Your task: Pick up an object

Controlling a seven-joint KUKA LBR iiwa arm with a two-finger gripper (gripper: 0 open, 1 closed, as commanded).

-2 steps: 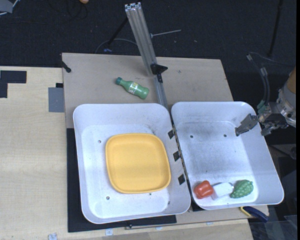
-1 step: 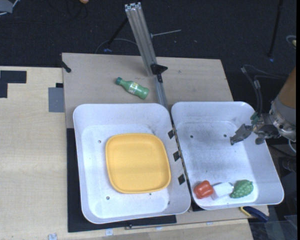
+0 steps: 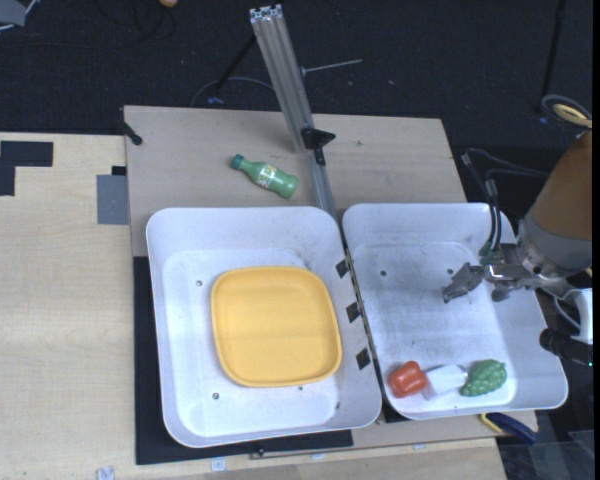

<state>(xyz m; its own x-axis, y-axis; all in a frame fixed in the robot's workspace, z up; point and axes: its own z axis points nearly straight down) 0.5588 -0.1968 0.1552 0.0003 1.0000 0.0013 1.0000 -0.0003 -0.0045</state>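
Near the right bin's (image 3: 540, 393) front lie a red pepper (image 3: 407, 378) and bumpy green piece (image 3: 483, 377); hand (image 3: 458, 286) empty, fingers apart.

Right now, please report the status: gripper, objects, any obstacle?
Gripper over right bin, nothing held. Red pepper, white piece, green toy at near edge. Path clear.

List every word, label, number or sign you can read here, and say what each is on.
None can be read.
Green bottle on the bench: it has a pale label band, too small and blurred to read.
Yellow plate, red item, white item, green item: no print visible.
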